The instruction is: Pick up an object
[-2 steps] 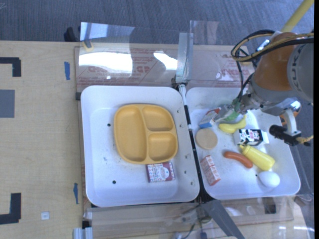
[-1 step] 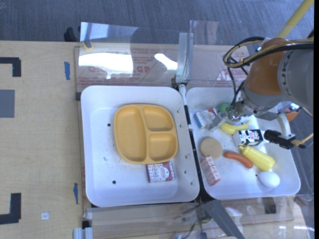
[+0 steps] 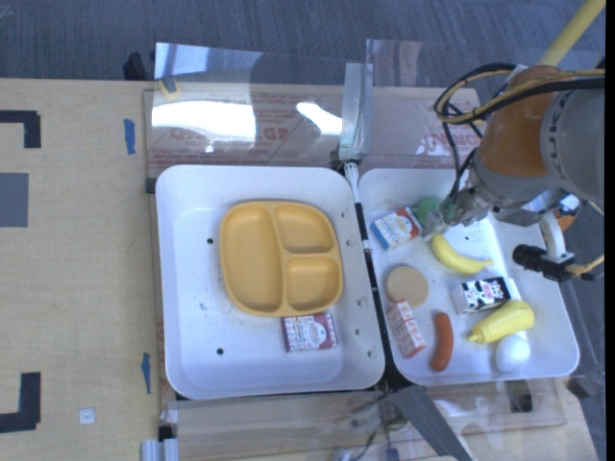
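**Down among the toys, nothing lifted yet**

Camera view: I reach in from the right, my orange-banded wrist hanging over the far corner of the right bin [image 3: 562, 358]. My claw [image 3: 459, 209] is low at the back of that bin, its tip among the items there, just past the yellow banana [image 3: 459, 255] and beside a small green thing [image 3: 429, 209] I cannot identify. Whether my claw is spread or closed I cannot tell from this angle; the wrist hides that, and I see nothing plainly caught in it.

I judge I am at the reach-and-grasp step, with the lift not yet done. The banana is the nearest graspable piece, lying just on the near side of my claw, and the little carton [image 3: 395, 228] sits close to the left. Further off towards the front lie the round biscuit [image 3: 406, 283], the sausage [image 3: 441, 341], the mustard bottle [image 3: 502, 323] and a white egg [image 3: 511, 352].

The next move calls for closing squarely on one item, then rising straight so its neighbours stay put. The left bin [image 3: 183, 286] carries a yellow divided plate [image 3: 281, 256], well apart from me.
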You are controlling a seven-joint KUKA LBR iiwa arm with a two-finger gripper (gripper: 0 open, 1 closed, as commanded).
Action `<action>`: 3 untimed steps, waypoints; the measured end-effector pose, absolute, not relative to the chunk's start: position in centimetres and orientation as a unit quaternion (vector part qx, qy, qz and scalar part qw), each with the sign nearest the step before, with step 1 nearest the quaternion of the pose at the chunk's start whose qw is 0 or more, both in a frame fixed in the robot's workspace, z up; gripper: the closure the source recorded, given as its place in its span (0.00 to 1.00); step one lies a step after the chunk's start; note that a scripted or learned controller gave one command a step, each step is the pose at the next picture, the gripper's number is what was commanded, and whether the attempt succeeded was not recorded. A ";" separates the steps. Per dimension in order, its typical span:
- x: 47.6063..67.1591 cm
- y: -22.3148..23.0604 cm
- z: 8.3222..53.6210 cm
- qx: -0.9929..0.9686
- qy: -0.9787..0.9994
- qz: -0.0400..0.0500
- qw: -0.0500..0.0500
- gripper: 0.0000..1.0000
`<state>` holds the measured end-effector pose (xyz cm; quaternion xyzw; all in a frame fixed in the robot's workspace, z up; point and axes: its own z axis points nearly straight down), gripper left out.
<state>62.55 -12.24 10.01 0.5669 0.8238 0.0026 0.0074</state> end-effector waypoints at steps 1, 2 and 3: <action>62.2 -14.8 10.5 0.451 0.892 0.001 0.003 1.00; 62.2 -14.7 10.5 0.451 0.892 0.001 0.003 0.00; 56.5 -16.0 8.7 0.510 0.860 0.001 0.003 0.00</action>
